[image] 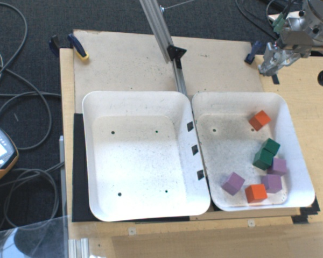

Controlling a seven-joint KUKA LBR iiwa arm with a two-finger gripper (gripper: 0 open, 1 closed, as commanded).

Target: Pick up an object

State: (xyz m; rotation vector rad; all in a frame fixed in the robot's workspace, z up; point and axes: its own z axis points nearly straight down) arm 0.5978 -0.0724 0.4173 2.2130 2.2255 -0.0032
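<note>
Your wooden bench (129, 63) carries two white bins; the right bin (296, 144) holds two orange blocks (259, 120), green blocks (266, 153) and purple blocks (233, 183). Your gripper (272, 63) hangs beyond that bin's far right corner, carrying nothing; whether it is spread, you cannot tell.

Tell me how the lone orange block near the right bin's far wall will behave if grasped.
The orange block looks like a rigid cube: flat faces should suit the gripper. It seems unlikely to roll. Sitting apart from other blocks, it may slide if nudged.
</note>
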